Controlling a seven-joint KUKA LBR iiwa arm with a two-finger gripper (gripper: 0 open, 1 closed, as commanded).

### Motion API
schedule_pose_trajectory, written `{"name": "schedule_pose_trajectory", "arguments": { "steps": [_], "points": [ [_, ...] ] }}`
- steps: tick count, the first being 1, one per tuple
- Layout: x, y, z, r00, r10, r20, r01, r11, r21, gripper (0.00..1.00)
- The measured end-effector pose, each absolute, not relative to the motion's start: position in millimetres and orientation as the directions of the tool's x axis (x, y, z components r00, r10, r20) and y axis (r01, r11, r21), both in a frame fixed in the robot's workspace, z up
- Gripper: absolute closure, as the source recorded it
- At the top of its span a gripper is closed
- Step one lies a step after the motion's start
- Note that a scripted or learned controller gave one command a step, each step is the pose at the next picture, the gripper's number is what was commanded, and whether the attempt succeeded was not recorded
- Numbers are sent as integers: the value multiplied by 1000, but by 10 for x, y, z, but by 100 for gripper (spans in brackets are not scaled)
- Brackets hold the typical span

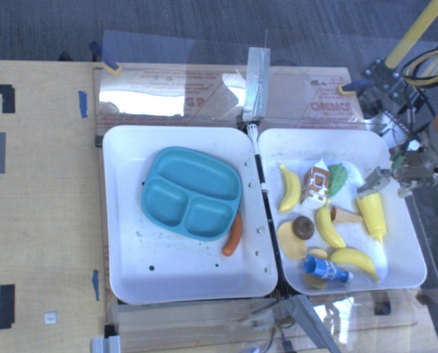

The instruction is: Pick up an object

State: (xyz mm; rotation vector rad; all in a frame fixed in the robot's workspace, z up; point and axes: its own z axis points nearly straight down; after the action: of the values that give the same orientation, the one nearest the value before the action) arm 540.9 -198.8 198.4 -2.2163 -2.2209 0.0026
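Where the right bin [417,265] comes nearest: a blue bottle [325,269] lies on its side, with a banana [357,261] just beside it towards the arm's side.
Next row back: a flat yellow disc [289,243] with a brown round piece [303,227] at its far edge; a second banana [328,226] lies just beside them.
Middle of right bin: a small ice-cream cone [345,214] lies touching or nearly touching a yellow squeeze bottle [372,213], which lies lengthwise.
Far part of right bin: a third banana [290,188], a white-and-orange carton [317,184] and a green piece [338,176] lie close together.
Gripper [373,182]: at the far end of the yellow squeeze bottle, just over or against it; contact cannot be told.
Grip state: cannot tell; nothing is seen held.
Pickable objects: all lying in the bins, none lifted.
Left bin [116,219]: a blue divided plate [192,193] sits near the middle, with an orange sausage-shaped piece [233,235] against its near right corner.
Behind the bins: a clear plastic sheet [204,94] and an upright metal bracket [257,83] at the seam between them.
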Motion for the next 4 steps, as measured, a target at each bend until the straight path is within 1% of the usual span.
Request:
{"name": "schedule_pose_trajectory", "arguments": {
  "steps": [1, 2, 3, 4],
  "points": [
    [5580, -1252, 869, -57, 998, -1, 998, 57, 6, 0],
    [5598, -1257, 968, -57, 998, -2, 998, 57, 10, 100],
    [5686, -556, 2374, -179, 984, -1, 984, 179, 9, 100],
    [5881, -473, 2313, -268, 963, -2, 963, 268, 0, 100]
  ]
}}
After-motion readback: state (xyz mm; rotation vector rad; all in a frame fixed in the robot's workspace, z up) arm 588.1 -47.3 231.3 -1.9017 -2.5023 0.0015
